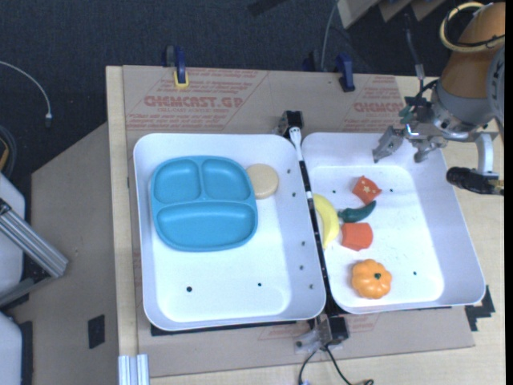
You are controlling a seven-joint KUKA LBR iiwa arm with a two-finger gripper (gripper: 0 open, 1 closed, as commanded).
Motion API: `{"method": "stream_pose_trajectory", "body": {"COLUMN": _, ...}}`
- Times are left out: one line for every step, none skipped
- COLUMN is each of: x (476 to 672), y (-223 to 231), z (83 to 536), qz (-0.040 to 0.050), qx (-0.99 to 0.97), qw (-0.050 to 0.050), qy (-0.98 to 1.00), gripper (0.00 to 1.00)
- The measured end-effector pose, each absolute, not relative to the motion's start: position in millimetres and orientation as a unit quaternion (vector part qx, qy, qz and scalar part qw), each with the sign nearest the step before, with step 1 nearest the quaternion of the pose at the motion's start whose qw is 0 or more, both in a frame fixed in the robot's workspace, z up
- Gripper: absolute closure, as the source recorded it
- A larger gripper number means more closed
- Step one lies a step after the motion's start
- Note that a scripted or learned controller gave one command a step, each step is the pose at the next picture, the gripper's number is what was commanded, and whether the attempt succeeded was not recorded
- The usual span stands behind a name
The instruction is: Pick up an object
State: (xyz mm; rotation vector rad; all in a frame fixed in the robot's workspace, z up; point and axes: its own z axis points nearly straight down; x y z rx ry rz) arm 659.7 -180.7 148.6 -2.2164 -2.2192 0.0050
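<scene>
Looked like a robotics lab: counter [240, 95] topped with a printed board held by blue clamps [178, 61], two white bins [216, 311] side by side, toy food [370, 278], loose cables [32, 87] over dark carpet [80, 22], aluminium framing [28, 235] alongside.

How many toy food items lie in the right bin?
5: a red piece farthest back, a dark green pepper, a yellow banana by the left wall, an orange-red block, a pumpkin nearest.
</scene>
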Motion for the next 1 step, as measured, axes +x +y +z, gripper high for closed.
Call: {"method": "stream_pose_trajectory", "body": {"x": 662.4, "y": -178.2, "z": 104.7, "qz": 0.0016, "qx": -0.707, "qw": 0.003, "qy": -0.708, "gripper": 0.0}}
